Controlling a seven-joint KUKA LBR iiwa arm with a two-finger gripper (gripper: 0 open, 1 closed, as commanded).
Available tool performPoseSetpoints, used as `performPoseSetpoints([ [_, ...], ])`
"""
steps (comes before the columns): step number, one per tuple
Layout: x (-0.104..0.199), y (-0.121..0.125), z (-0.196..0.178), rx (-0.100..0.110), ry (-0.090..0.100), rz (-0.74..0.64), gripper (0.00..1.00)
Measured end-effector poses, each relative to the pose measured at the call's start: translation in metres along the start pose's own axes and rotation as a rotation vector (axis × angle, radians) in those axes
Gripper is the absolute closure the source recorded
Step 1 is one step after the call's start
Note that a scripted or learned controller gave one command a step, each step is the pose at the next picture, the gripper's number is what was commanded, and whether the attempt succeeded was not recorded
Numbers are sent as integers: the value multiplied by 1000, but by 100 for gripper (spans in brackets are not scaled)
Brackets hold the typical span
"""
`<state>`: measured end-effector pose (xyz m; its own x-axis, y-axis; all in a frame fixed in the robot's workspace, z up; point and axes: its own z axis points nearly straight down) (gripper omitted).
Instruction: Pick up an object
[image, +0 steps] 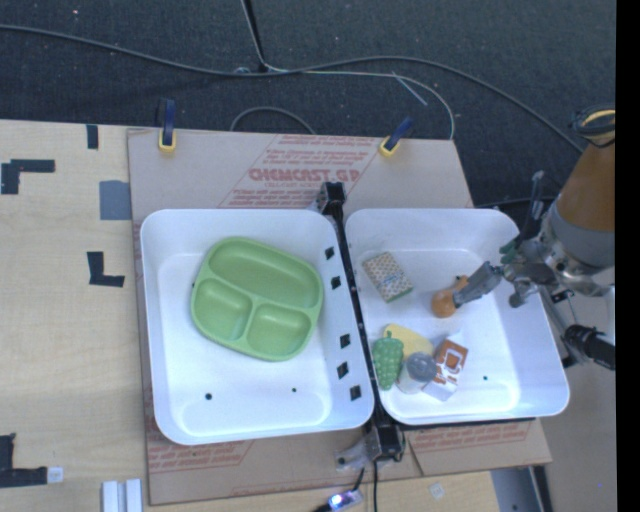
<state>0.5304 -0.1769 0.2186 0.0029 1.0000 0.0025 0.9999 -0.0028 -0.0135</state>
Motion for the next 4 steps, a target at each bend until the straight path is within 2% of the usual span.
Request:
performPoseSetpoints([
  [1,0,3,-6,-12,-3,-4,0],
  [3,4,7,82,-7,-2,-4,0],
  [4,5,8,135,-13,-4,-4,0],
])
